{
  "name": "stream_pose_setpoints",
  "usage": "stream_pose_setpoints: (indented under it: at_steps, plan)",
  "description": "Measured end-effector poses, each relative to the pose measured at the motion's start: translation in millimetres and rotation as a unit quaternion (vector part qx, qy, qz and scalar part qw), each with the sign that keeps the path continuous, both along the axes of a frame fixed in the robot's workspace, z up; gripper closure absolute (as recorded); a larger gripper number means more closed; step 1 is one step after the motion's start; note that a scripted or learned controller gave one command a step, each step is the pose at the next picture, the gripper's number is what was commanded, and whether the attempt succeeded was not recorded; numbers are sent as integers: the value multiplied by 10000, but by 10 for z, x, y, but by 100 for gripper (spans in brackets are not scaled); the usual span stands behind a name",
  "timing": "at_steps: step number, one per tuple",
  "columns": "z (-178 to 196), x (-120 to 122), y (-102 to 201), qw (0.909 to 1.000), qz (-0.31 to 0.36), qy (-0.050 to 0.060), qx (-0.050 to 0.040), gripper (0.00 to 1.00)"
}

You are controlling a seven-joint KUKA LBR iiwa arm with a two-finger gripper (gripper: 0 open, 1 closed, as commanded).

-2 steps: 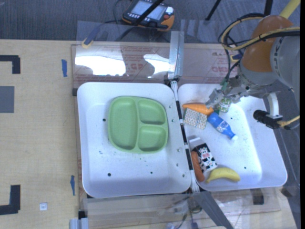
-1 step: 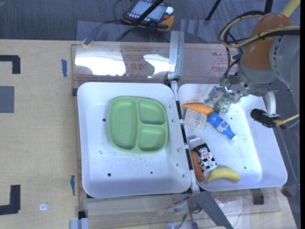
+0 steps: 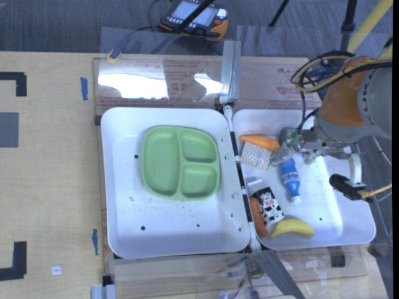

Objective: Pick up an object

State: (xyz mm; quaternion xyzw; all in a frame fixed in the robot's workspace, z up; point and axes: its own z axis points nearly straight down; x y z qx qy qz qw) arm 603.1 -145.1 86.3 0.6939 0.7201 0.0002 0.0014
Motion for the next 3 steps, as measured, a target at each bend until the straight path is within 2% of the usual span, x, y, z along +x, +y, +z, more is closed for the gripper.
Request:
stream_pose_setpoints:
  at_steps: [1, 2, 3]
  plan:
    - [113, 12, 0, 10000, -8, -21, 5, 100]
    - [112, 12, -1, 10000, -8, -20, 5, 0]
    - [270, -303, -698, 10000, 21, -7, 46, 0]
